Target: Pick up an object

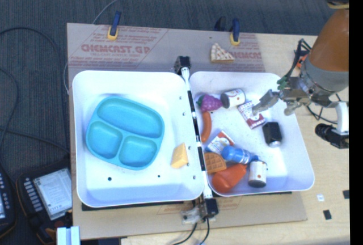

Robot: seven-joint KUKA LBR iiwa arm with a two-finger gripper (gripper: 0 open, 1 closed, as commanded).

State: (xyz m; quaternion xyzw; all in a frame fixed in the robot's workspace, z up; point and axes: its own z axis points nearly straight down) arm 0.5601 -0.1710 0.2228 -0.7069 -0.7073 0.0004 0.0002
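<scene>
Camera view: gripper [276,100] above right bin [295,173]

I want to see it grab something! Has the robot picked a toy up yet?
Not yet. Nothing looks done: the toys, like the black block and blue bottle, lie in the right bin. The gripper hangs over that bin near the red card, with nothing between its fingers. The whole pick is left.

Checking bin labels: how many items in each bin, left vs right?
Left bin: 2 (blue tray, cheese wedge)
Right bin: 9 (grapes, two cans, red card, black block, hot dog, blue bottle, waffle, orange piece)
Total: 11
</scene>
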